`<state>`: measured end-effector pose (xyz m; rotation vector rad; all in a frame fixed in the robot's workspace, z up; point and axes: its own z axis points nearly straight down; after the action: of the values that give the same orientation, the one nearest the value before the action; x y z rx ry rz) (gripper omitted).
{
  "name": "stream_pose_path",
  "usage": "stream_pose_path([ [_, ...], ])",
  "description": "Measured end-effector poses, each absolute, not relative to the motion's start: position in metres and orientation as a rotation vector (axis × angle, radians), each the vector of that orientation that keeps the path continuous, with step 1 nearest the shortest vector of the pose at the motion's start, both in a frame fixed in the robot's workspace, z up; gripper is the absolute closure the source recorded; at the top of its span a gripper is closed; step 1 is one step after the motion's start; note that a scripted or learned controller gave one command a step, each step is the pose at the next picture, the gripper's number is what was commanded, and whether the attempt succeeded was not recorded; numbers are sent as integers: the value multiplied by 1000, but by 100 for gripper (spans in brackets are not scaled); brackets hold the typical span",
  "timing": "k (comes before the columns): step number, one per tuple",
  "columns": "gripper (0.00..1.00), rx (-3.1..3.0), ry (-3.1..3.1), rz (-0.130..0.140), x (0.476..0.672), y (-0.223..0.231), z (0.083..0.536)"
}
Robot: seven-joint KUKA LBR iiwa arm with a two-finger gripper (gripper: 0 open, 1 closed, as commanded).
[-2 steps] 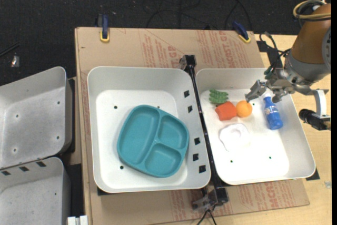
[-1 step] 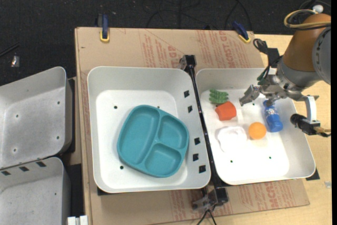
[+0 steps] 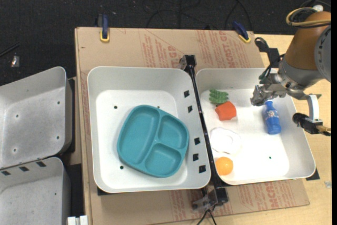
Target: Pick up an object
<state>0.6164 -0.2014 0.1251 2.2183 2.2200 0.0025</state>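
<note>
- The bench carries 2 shallow white bins side by side on a brown cardboard sheet, which is clipped at its far edge.
- The left white bin holds a teal plastic plate with 3 compartments, lying flat near the bin's middle.
- The right white bin holds 5 items.
- A small green leafy toy lies near the bin's far left corner, with a red-orange blocky toy just beside it on the near side.
- A flat white round lid-like piece lies nearer still, hard to make out against the bin floor.
- A small orange ball sits near the bin's front left corner, close to the divider between the bins.
- A blue plastic bottle lies on the floor towards the bin's right side, its cap end pointing at the far wall.
- The grey arm with the orange band reaches in from the right, and its two-finger gripper hangs over the far part of the right bin, just beside the bottle's cap end.
- Whether the gripper's tips are spread or pressed together cannot be told from this view; nothing is visibly between them.
</note>
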Motion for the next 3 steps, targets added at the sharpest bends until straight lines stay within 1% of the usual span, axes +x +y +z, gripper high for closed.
stream_pose_path([
  [1, 100, 2215, 2218, 5, 617, -205, 189],
  [2, 100, 2215, 2219, 4, 615, -204, 233],
  [3, 100, 2217, 2221, 2, 616, -204, 251],
])
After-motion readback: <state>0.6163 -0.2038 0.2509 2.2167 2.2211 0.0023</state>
